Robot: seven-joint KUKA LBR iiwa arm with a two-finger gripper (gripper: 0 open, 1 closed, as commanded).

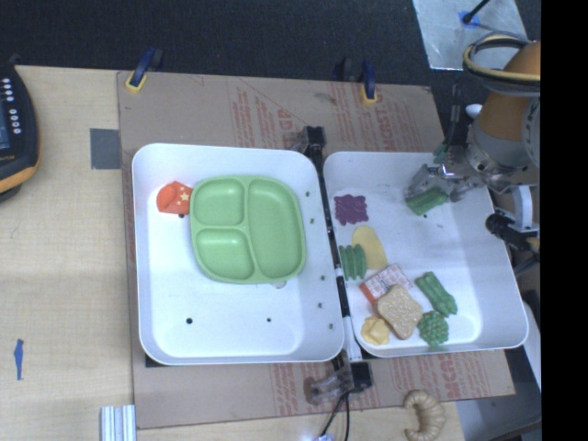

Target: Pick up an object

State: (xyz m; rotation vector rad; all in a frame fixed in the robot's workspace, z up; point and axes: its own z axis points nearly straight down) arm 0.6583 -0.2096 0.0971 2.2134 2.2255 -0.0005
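The gripper (pixel 430 191) is low over the back part of the right bin (pixel 478 246), and a small green object (pixel 425 202) sits between its metal fingers, so it is pinching this piece. The piece is short and blocky; what food it imitates is hard to make out, because the fingers cover its upper half. The arm (pixel 503 108) is cut off by the picture's right side, with its orange band above the grey wrist.

The right bin is smooth white plastic with rounded corners. In it lie a purple bumpy bunch like grapes (pixel 350 209), a pale yellow smooth piece (pixel 369 243), a dark green ribbed pod (pixel 353 261), a brown slice of toast (pixel 401 309) with a grainy surface, and a red and white packet (pixel 378 283) partly hidden under the toast. A yellow lump (pixel 375 331) touches the toast's front corner. A long green vegetable (pixel 435 292) and a rough green broccoli-like piece (pixel 434 329) are just beside the toast.

In the left bin (pixel 165 329) rests a matte green divided plate (pixel 248 228) with three compartments. A red piece with a yellow star (pixel 173 197) is touching its left rim, partly hidden by it.
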